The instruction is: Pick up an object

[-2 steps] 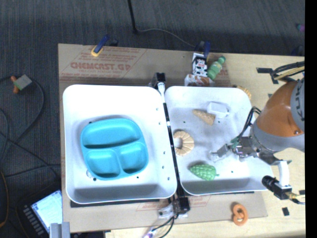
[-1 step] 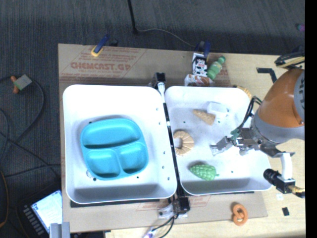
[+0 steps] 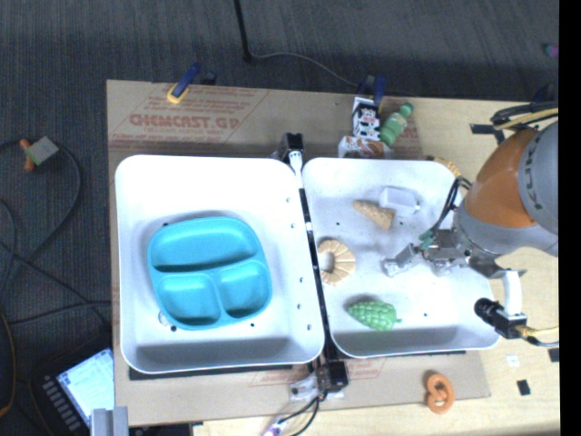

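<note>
The pincer hangs low with nothing in it, its opening unclear; next, descend on the green toy just below-left.

My bench is pale wood with a brown board taped across its far end. Beyond it lies dark grey carpet, where a black cable trails down toward the bench edge.

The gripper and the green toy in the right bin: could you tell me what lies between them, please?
Bare white bin floor separates the gripper from the green toy in the camera view.
</note>
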You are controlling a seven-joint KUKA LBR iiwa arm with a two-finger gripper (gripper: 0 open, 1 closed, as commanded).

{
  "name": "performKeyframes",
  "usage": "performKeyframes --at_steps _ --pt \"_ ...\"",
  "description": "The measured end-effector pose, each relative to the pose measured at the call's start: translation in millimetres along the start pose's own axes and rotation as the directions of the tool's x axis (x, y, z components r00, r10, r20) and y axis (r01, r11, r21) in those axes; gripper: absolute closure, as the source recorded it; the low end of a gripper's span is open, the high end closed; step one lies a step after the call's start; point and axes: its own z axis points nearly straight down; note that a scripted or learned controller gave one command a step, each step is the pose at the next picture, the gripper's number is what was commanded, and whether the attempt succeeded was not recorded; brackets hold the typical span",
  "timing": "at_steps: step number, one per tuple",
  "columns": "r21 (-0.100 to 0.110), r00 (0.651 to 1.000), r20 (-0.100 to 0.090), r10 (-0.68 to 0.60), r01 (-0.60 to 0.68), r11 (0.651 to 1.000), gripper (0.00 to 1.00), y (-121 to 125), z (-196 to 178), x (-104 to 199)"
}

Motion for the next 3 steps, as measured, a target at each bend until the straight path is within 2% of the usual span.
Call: performKeyframes --at_steps 1,2,3 --pt "0.0 1.0 -0.001 0.0 0.0 1.0 0.0 -34 -62 7" --pt "0.001 1.0 -0.003 -0.001 0.001 1.0 0.0 -46 -69 58" --pt "-0.005 1.0 0.001 0.0 0.0 1.0 0.0 7 5 44"
